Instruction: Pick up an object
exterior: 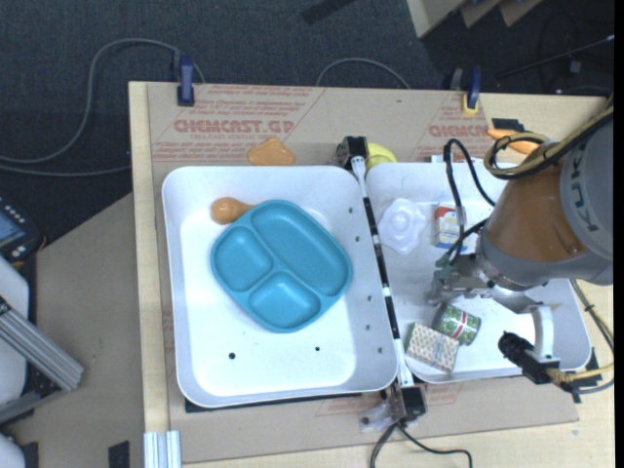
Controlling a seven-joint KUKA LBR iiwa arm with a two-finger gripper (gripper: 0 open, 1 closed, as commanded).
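Over right white bin (pixel 565 354): grey two-finger gripper (pixel 450 283) poised above small green-and-red printed can (pixel 456 323), probably lining up grasp. Finger spread: cannot tell, wrist hides it.

Even, bright overhead light, whites of the left bin (pixel 195 291) close to blown out with soft glare on the blue tray (pixel 281 263), only faint short shadows under the arm (pixel 546 222), dark carpet underexposed, overall slightly soft and grainy, mild blur at frame corners.
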